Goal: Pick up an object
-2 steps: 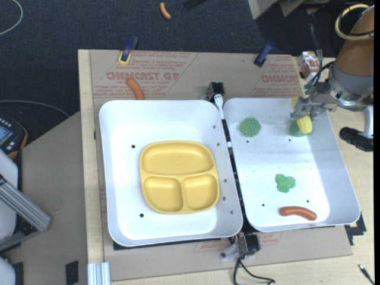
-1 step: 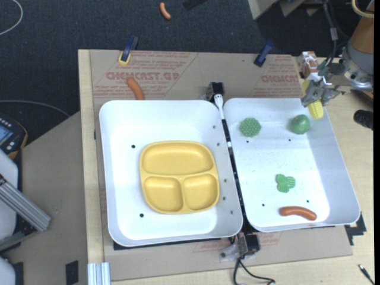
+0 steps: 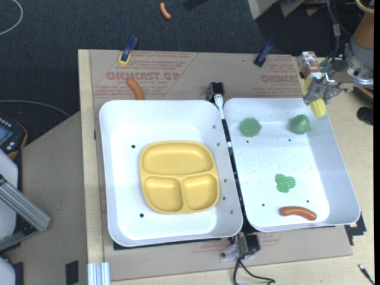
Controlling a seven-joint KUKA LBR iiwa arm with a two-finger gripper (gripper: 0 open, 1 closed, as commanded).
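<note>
My gripper (image 3: pixel 317 98) hangs over the far right corner of the right bin (image 3: pixel 332 159), shut on a small yellow corn-like piece (image 3: pixel 319 107) that sticks out below its fingers, above the bin's rim. In the right bin lie a bumpy green ball (image 3: pixel 250 126), a smooth green piece (image 3: pixel 300 123) just left of the gripper, a small green leafy piece (image 3: pixel 285 183) and an orange sausage (image 3: pixel 298 212) near the front edge.
The left bin (image 3: pixel 119 159) holds a yellow three-compartment plate (image 3: pixel 178 176). A second orange sausage (image 3: pixel 135 88) lies on the cardboard behind the left bin, and another (image 3: pixel 165 10) on the dark floor. Clamps (image 3: pixel 126 50) hold the board's far edge.
</note>
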